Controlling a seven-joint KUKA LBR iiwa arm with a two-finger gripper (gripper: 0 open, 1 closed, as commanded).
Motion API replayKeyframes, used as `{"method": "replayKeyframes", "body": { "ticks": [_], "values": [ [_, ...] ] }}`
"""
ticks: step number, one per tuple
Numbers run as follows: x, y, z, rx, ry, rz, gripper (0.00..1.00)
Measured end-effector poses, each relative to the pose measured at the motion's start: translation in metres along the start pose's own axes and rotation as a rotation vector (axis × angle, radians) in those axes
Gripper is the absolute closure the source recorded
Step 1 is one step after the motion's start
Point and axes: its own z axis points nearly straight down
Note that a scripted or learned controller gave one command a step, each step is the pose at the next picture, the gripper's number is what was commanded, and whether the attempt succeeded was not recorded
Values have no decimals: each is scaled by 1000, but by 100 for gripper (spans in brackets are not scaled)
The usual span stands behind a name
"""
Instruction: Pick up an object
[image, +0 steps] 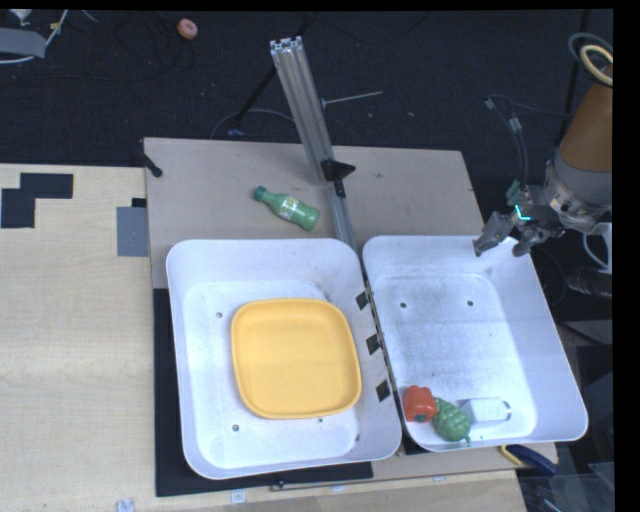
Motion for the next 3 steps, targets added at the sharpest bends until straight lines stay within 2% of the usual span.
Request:
{"method": "replayKeyframes", "body": {
  "ticks": [1, 2, 3],
  "values": [
    [0, 0, 0, 0, 0, 0, 0],
    [-7, 2, 59, 5, 1, 0, 0],
    [3, 3, 112, 4, 1, 1, 0]
  ]
}}
